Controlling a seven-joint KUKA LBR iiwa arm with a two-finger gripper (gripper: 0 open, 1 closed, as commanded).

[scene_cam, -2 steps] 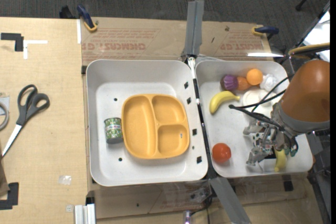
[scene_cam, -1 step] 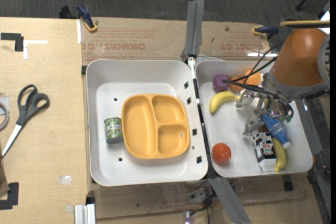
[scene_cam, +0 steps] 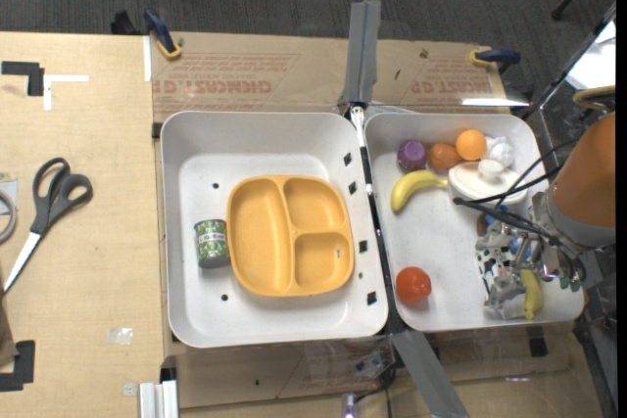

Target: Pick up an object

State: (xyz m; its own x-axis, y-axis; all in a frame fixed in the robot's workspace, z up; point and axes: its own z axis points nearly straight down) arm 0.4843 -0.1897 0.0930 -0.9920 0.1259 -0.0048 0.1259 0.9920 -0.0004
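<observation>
The right bin (scene_cam: 446,250) holds a yellow banana (scene_cam: 413,188), a purple plum (scene_cam: 411,153), two orange fruits (scene_cam: 444,156) (scene_cam: 471,144), a white object (scene_cam: 482,177) and a red apple (scene_cam: 412,284). My gripper (scene_cam: 505,281) hangs low over the front right corner of this bin, well right of the red apple. A small yellow piece (scene_cam: 531,295) lies beside it near the bin wall. The gripper's cluttered body and cables hide its tips. The arm's orange band (scene_cam: 596,173) is above it at the right edge.
The left bin (scene_cam: 186,210) carries a yellow divided plate (scene_cam: 291,235) and a small green can (scene_cam: 211,243) to its left. Scissors (scene_cam: 49,201) lie on the wooden bench far left. Blue clamps (scene_cam: 163,32) hold the cardboard behind the bins.
</observation>
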